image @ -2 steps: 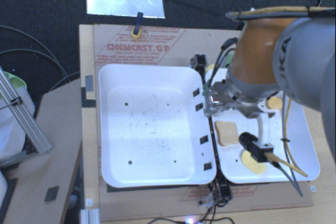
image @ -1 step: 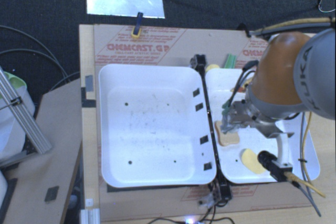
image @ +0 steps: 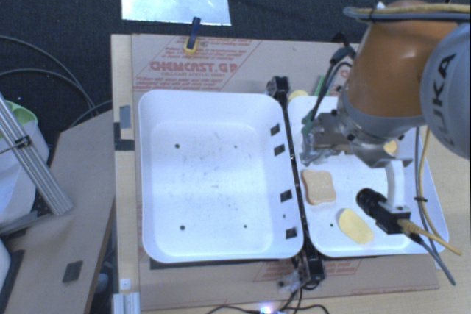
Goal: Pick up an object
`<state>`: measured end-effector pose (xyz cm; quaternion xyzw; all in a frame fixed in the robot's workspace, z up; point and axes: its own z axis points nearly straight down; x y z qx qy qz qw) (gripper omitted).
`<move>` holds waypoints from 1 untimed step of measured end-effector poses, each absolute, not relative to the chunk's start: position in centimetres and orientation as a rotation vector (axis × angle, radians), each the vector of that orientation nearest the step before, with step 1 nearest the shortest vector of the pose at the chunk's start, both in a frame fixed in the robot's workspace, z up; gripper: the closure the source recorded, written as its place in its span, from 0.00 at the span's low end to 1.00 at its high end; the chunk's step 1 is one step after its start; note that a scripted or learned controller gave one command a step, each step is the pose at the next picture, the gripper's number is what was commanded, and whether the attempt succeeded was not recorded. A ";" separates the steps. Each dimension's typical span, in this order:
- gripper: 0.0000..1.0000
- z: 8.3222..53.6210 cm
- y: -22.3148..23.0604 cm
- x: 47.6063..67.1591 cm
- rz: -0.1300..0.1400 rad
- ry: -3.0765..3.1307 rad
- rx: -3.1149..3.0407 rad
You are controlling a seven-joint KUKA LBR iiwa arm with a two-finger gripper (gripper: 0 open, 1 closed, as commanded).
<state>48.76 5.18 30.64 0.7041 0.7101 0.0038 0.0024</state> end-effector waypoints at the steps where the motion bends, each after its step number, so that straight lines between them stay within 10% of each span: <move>1: 1.00 34.6 5.9 48.7 0.008 2.225 2.213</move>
